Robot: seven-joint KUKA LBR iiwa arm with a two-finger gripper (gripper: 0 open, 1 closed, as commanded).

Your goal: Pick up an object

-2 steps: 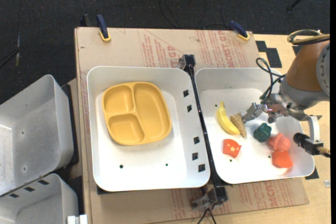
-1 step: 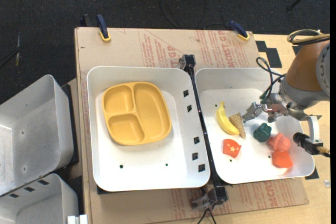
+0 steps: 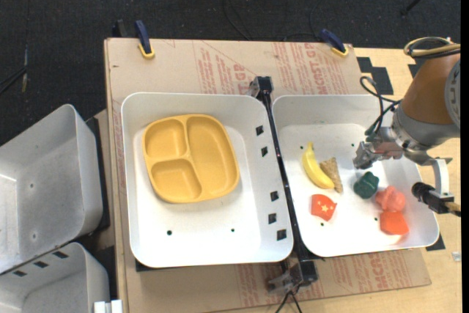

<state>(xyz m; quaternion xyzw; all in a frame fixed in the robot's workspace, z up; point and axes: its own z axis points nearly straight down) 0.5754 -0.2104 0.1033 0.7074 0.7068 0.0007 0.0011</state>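
Observation:
The right bin (image 3: 344, 113) holds a yellow banana (image 3: 316, 166), a tan wedge (image 3: 331, 174) beside it, a red piece (image 3: 323, 207), a dark green piece (image 3: 366, 185), a pink piece (image 3: 390, 198) and an orange piece (image 3: 394, 223). My gripper (image 3: 368, 155) hangs low over the right bin, just above and slightly left of the dark green piece. Nothing shows between its fingers.
The left bin (image 3: 146, 231) carries a yellow three-compartment plate (image 3: 191, 157). A black divider strip (image 3: 272, 157) runs between the bins. Larger white tubs (image 3: 44, 179) stand off the bench at the left. Clamps (image 3: 145, 40) and cables lie along the back edge.

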